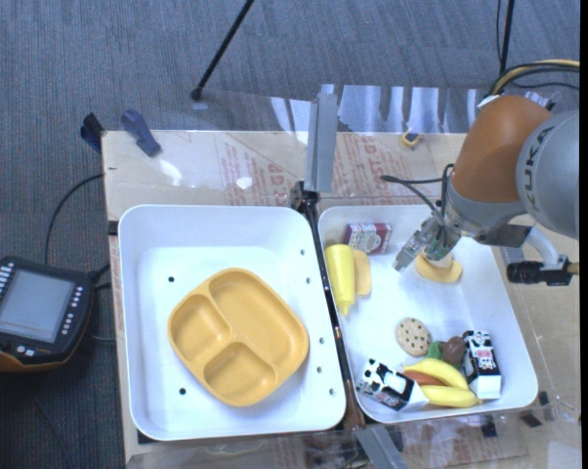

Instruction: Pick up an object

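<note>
My gripper (423,254) hangs low over the back of the right bin (514,311), open, with nothing showing between its fingers. One fingertip (406,260) points down to the left, and the other sits just above a flat yellow piece (444,271) on the bin floor. To the gripper's left lies a small dark red carton (367,235). A long yellow object (341,276) rests along the bin's left wall. Nearer the front are a cookie (412,336), a banana (442,381), a brown item (454,348) and two cow-patterned cartons (386,383) (481,362).
The left bin (147,262) holds a yellow sectioned plate (237,335). A grey post (322,145) stands behind the bins' shared edge. A teach pendant (30,311) lies off the bench at left. The arm's orange band (499,145) hangs over the right bin's back corner.
</note>
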